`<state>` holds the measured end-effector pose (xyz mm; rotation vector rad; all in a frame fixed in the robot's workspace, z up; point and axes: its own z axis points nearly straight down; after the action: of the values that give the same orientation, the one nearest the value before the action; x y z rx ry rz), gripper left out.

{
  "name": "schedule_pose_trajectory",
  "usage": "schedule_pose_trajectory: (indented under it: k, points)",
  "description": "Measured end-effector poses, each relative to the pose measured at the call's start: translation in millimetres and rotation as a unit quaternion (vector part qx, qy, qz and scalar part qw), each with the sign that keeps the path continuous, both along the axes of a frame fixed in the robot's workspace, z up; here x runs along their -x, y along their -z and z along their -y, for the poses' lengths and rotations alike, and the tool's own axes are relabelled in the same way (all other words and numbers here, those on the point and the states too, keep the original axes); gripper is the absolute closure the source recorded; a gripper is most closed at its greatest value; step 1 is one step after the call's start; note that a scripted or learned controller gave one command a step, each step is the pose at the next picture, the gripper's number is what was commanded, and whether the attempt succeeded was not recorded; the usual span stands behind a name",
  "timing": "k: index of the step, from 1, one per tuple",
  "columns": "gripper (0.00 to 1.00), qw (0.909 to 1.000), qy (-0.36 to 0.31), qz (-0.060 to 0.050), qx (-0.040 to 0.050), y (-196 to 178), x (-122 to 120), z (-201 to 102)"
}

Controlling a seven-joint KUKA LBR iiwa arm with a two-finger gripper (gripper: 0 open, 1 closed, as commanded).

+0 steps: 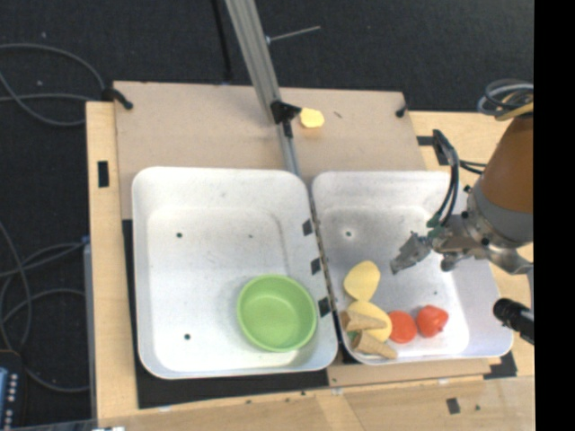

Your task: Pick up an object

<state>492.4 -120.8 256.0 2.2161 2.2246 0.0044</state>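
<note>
Reaching in over the right edge of the right bin point(395, 187), the arm point(508, 182) holds its gripper point(406, 257) above that bin's bare middle, and nothing is between its fingers; whether they stand apart or together cannot be told from this slanted view, since they read as one dark blur. Pickable things are gathered along the right bin's near edge: a pale yellow piece point(362, 279) toward the near-left corner, a heap of tan and yellow pieces point(369, 325) just nearer the edge and touching it, and 2 red pieces, one point(402, 328) beside the heap and the other point(432, 320) just to its right. A green bowl point(277, 312) sits near the near-right corner of the left bin point(180, 205), and a small yellow object point(312, 118) lies on the bench point(198, 124) beyond both bins. The step in hand looks like the approach, with no grasp made. The pale yellow piece lies nearest the gripper, so the next move probably calls for shifting toward the near-left corner and descending squarely over 1 piece, keeping off the crowded heap.
</note>
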Motion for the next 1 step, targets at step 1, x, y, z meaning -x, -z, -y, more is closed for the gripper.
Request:
schedule_pose_trajectory:
  k: [1]
  points:
    - [0.0, 1.0, 0.001, 0.0, 0.0, 0.0, 0.1, 0.3]
